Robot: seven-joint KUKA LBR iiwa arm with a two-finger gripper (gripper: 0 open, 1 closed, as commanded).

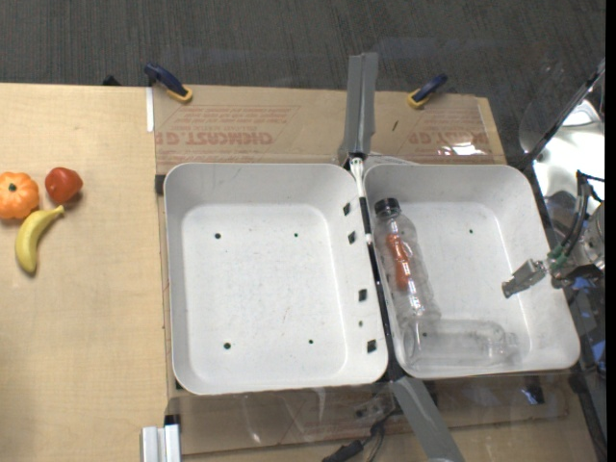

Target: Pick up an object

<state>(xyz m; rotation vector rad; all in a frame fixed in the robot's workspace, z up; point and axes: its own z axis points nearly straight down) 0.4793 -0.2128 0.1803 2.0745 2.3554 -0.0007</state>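
A clear plastic bottle (400,266) with a black cap and an orange label lies lengthwise along the left wall of the right bin (452,176). A second clear bottle (464,341), hard to make out, lies across that bin's front edge. My gripper (525,279) hangs over the right side of the right bin, apart from both bottles, as a small grey piece reaching in from the right edge. Nothing shows in its grasp.
The left bin (175,258) sits beside the right one, with a grey divider post (360,104) behind their junction. On the wooden bench at far left lie an orange (15,196), a red fruit (64,185) and a banana (33,239). Two clamps (169,82) hold cardboard at the back.
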